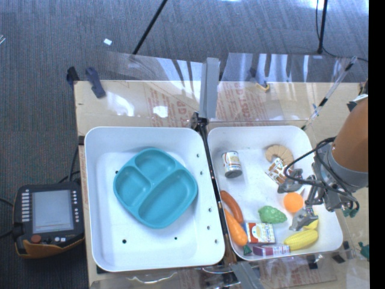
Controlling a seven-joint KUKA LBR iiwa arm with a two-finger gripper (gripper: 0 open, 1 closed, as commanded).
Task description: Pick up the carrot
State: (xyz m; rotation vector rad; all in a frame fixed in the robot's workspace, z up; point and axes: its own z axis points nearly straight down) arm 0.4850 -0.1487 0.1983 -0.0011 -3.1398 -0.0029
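Nearest the camera, the carrot [236, 228] lies at the right bin's [260, 131] front-left, pressed against a hot dog sausage [231, 205] and just beside a small carton [261, 232]; a descent there risks clipping either. The gripper [304, 220] hovers well to the carrot's right, above the banana [301, 239] and beside the orange [293, 202]; whether it is released or clenched I cannot tell. Closing here would likely seize the wrong fruit. Farther back stands a tin can [232, 164]
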